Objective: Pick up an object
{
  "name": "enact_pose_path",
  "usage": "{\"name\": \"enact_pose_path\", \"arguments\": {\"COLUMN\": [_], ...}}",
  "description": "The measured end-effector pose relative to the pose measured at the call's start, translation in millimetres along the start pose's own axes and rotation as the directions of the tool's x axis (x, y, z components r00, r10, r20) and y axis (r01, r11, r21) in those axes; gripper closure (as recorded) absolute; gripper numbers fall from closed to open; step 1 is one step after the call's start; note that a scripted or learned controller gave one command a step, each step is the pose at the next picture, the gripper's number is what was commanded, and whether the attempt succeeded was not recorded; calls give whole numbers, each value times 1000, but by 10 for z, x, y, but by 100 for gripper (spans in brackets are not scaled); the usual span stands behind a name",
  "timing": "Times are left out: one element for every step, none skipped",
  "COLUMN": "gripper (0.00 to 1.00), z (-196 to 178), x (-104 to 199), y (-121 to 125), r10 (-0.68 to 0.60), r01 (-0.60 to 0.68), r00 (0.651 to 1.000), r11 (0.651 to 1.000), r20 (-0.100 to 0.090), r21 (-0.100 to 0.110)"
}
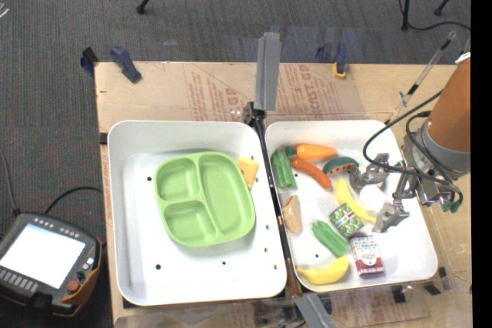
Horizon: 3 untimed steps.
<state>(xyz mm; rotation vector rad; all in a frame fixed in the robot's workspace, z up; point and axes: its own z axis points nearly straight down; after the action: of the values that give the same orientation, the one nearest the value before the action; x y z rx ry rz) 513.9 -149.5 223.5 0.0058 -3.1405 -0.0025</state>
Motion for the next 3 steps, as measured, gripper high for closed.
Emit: {"name": "enact_pose_path", "arguments": {"gripper": [0,0,0], "z": [1306,1361,1362], "x": [148,-727,-1298], "y": [348,625,461], "r10": [-166,-44,175], "r01": [166,44,-175], "r00": [986,999,984], "r11": [986,999,985], "r20": [0,3,-3], "r21": [-1,-1,1]}}
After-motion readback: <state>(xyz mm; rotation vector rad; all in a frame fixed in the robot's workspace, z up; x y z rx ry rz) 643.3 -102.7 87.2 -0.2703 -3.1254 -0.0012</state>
